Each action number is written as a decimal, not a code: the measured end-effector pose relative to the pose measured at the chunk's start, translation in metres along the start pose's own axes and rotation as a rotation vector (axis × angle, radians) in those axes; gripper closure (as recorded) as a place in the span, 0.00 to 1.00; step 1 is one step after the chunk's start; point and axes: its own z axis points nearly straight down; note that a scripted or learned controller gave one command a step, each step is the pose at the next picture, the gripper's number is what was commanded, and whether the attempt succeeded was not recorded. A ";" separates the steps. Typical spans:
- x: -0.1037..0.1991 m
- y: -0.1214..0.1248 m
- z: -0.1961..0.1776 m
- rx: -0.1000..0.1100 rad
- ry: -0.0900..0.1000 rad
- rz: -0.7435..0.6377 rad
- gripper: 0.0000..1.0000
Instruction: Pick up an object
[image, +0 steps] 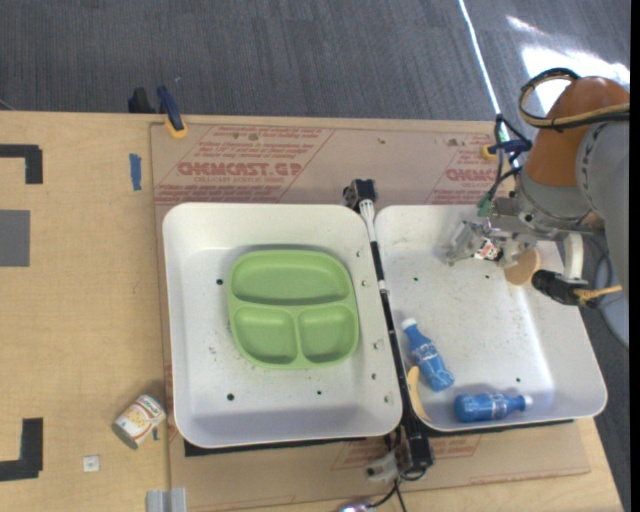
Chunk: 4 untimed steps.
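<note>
Two blue bottles lie in the right bin (572, 372). One bottle (427, 354) is near the bin's left wall and points up-left. The other bottle (489, 405) lies along the front wall. A thin yellow curved piece (415, 394) rests in the front-left corner. My gripper (468, 244) hangs over the far part of the right bin, well apart from both bottles, with nothing seen in it. A tan round thing (520, 266) sits just right of the gripper, and I cannot tell whether it is loose or part of the arm.
The left bin (190, 330) holds a green divided plate (293, 307). A small carton (138, 419) lies on the bench to the left of the bins. A black clamp (359, 192) sits where the bins meet at the back. The arm (580, 150) fills the upper right.
</note>
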 end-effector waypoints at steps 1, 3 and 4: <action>0.000 -0.002 -0.008 0.010 -0.001 -0.002 1.00; 0.047 -0.002 -0.107 -0.048 -0.013 0.111 0.00; 0.048 -0.027 -0.002 -0.048 -0.013 0.116 0.00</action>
